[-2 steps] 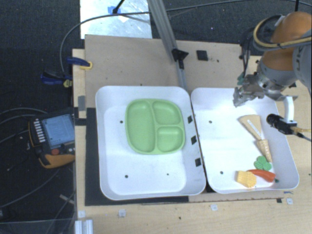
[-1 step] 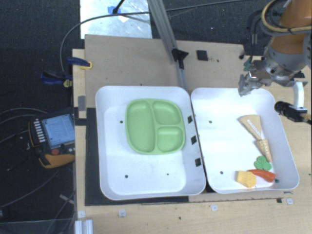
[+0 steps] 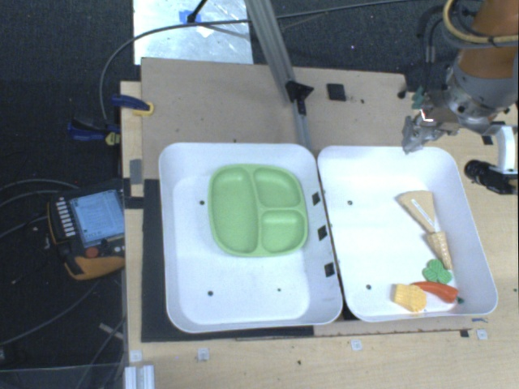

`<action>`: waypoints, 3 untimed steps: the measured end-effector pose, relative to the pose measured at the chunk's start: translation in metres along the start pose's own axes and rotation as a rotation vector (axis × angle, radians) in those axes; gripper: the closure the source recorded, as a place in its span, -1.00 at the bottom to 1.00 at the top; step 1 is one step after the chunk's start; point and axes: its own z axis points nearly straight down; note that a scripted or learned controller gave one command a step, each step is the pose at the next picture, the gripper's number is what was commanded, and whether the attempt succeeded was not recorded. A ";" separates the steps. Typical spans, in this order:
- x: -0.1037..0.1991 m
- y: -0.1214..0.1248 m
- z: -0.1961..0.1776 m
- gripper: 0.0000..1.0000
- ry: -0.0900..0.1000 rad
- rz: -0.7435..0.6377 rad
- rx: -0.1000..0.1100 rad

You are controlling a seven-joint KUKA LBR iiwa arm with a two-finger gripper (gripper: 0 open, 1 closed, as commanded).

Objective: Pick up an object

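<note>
A robotics lab: a plain brown board bench [image 3: 243, 112] stands on dark carpet strewn with loose black cables [image 3: 32, 282], with blue-handled clamps [image 3: 122, 104] gripping its edge, a handheld orange-and-grey control pendant with a blue screen [image 3: 91, 229] lying beside it, and a slanted grey metal pole [image 3: 272, 35] rising over it.

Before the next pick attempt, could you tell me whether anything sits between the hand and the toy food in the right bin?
Nothing visible does. The hand hangs over the right bin's back rim, with bare white floor before the toy food.
</note>
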 end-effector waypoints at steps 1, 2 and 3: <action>0.052 -0.034 0.008 1.00 0.002 -0.003 0.005; 0.100 -0.068 0.021 1.00 0.003 -0.002 0.006; 0.143 -0.088 0.021 1.00 0.003 -0.003 0.005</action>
